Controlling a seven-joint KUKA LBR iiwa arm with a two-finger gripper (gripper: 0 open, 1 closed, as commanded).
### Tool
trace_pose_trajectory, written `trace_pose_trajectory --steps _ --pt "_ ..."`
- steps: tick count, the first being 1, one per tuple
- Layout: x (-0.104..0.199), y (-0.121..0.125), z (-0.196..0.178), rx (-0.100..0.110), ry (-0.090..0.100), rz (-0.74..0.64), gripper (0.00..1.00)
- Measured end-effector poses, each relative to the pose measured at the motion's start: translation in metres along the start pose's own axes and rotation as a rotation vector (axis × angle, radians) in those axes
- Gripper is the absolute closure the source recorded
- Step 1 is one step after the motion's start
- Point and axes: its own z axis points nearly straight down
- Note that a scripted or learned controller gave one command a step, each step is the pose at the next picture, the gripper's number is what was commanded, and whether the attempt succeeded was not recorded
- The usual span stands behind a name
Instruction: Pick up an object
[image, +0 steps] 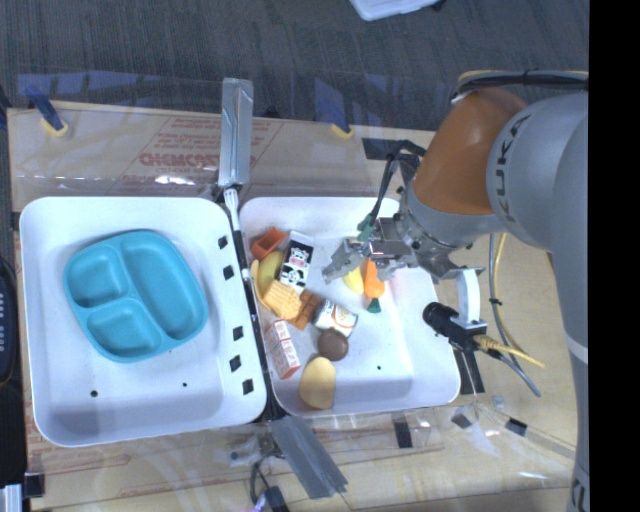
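Note:
My gripper (367, 262) hangs over the middle of the right bin (400, 370), reaching in from the right. A small orange carrot (372, 282) with a green tip points down between its fingers, and the gripper is shut on it. A little yellow piece (353, 281) lies just left of the carrot. To the left lies a pile of toy food: a cow-print carton (295, 263), a banana (267, 273), a cracker (283, 298), a brown ball (333, 345), a red-and-white carton (283, 351) and a yellow fruit (318, 383).
The left bin (40, 380) holds a blue divided plate (135, 294). A ridge with black clips (240, 300) separates the two bins. A metal bar (235, 130) stands behind the ridge. Bare white floor shows at the right bin's front right.

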Motion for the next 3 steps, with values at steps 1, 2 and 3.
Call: trace_pose_trajectory --steps 1,2,3 --pt "0.010 0.012 0.130 -0.001 -0.001 0.074 0.00" --pt "0.009 0.012 0.119 0.000 -0.001 0.071 1.00" --pt "0.095 0.073 0.023 -0.013 0.002 -0.019 1.00"
